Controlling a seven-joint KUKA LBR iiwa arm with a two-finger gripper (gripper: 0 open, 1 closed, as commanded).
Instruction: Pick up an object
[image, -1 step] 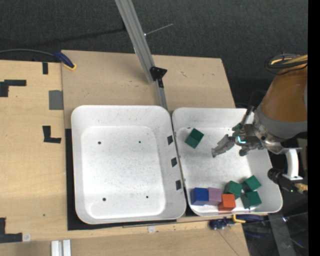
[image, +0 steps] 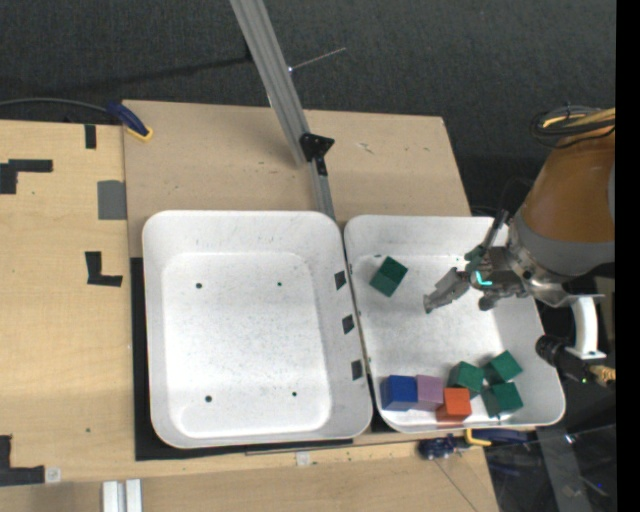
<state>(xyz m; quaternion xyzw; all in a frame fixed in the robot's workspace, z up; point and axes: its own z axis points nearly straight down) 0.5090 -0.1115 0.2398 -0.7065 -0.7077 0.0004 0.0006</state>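
Observation:
My gripper (image: 460, 299) hangs over the middle of the right bin (image: 420, 235), open, with nothing between its fingers. One grey finger (image: 442, 293) reaches left toward a lone green block (image: 388, 275), which lies about a finger's length away at the bin's upper left. Along the near wall sit a blue block (image: 400, 390), a purple block (image: 429, 389) and an orange block (image: 456, 403). Three more green blocks (image: 467, 377), (image: 505, 366), (image: 502, 399) cluster in the near right corner.
The left bin (image: 160, 300) stands beside the right one, sharing a raised middle rim (image: 350, 310). A slanted metal pole (image: 285, 90) crosses the bench behind the bins. The arm's orange band (image: 575, 190) rises over the right bin's far right edge.

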